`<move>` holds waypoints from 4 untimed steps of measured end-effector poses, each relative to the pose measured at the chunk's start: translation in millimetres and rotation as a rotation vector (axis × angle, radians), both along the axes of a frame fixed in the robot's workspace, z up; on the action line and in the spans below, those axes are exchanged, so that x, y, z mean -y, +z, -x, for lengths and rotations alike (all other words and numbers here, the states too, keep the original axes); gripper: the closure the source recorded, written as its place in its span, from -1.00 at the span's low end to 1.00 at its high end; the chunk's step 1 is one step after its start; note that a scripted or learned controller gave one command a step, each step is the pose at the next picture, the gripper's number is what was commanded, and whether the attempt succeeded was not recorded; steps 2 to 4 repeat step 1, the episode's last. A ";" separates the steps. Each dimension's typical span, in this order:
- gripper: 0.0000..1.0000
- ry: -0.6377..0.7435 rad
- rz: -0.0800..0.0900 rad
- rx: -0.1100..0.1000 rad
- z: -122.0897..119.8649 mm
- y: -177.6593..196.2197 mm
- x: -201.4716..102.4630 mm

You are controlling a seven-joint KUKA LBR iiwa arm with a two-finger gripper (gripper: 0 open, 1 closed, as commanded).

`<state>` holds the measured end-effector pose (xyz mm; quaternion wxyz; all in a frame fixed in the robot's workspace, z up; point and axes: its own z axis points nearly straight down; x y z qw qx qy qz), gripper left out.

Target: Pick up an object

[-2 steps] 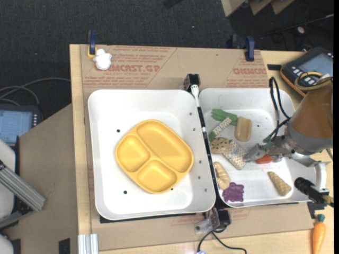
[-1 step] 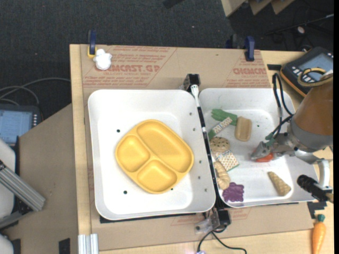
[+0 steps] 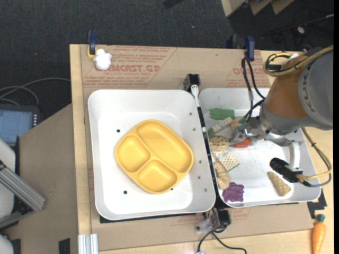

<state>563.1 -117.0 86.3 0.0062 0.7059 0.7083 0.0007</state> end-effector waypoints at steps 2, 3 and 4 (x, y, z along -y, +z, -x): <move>1.00 0.003 -0.009 0.001 -18.5 104.7 -55.5; 1.00 0.003 -0.009 0.001 -18.5 104.7 -55.5; 1.00 0.003 -0.009 0.001 -18.5 104.7 -55.5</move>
